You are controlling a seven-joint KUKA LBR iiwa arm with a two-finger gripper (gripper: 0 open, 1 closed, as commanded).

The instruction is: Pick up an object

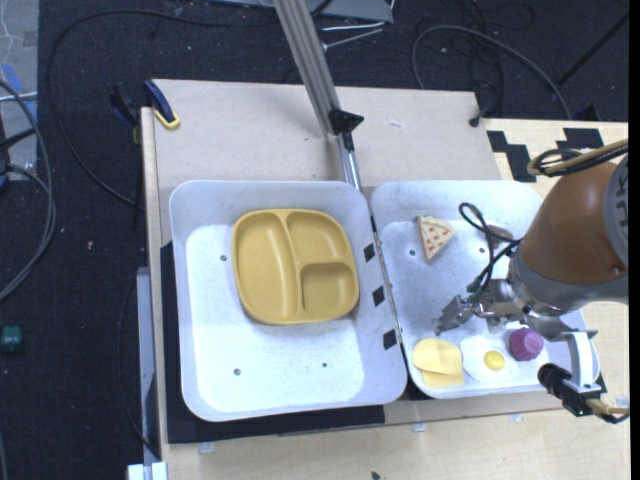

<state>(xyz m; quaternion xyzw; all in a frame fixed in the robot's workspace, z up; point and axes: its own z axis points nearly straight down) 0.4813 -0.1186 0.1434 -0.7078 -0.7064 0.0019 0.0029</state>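
Arm: I see my arm (572, 230) reaching in over the right bin (400, 218), the orange band sitting above the wrist.
Claw: the claw (455, 315) hangs low over the bare floor of the right bin, near its middle. I read its fingers as spread apart, with no object between them; the detail is small, so I hold that loosely.
Candidates: a pizza slice toy (434, 236) lies toward the far side of the right bin, apart from the claw. A yellow block (438, 359) sits at the near edge, just below the claw. Beside it is a fried egg toy (486, 359), and next to that a purple object (525, 344), close under the wrist.
Left bin: the left bin (200, 298) carries a yellow divided plate (296, 266), well apart from the claw.
Table: both bins rest side by side on the table (250, 128).
Done: as I judge it, the approach into the bin is made; the claw is down among the items.
Left: nothing is gripped yet. I reckon the whole grasp remains: settle over one item, close on it, and lift it off the bin floor.
Nearest pick: the yellow block looks closest to the claw from here.
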